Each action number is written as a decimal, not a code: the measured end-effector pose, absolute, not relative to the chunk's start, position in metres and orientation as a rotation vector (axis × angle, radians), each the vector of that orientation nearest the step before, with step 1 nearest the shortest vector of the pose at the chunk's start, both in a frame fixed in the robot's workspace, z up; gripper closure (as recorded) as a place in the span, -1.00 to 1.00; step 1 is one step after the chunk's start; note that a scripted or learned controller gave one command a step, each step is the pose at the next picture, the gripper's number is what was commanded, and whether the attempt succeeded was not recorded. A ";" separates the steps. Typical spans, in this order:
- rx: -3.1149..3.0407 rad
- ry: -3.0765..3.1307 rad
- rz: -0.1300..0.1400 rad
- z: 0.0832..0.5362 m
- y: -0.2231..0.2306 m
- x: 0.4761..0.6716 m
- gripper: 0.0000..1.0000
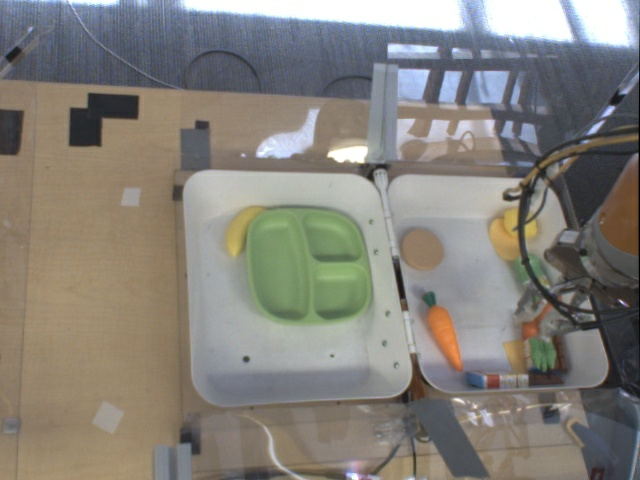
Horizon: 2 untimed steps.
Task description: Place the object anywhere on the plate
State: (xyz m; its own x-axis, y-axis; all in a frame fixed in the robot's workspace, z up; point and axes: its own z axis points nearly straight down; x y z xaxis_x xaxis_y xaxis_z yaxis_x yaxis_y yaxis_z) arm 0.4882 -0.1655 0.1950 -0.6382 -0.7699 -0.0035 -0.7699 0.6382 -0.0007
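Your carrot lies in the right bin, at about four o'clock from the green plate. The gripper's state I cannot tell (cables crowd it); a slanted grab could roll it aside.

Strong light is pouring in from the top, blowing out in white patches along the upper edge. Glare is gleaming on the tabletop just behind the bins, which are looking evenly bright. Fine detail is softening slightly, and cables at right are casting thin shadows.
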 end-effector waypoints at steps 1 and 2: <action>-1.299 2.842 -0.023 0.381 -0.206 0.545 1.00; -1.424 2.797 0.001 0.269 -0.205 0.490 1.00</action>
State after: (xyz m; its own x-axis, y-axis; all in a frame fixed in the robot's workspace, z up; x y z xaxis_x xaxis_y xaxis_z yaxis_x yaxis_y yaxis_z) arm 0.4902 -0.2054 0.2695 -0.5882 -0.8087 -0.0026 -0.8087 0.5882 -0.0004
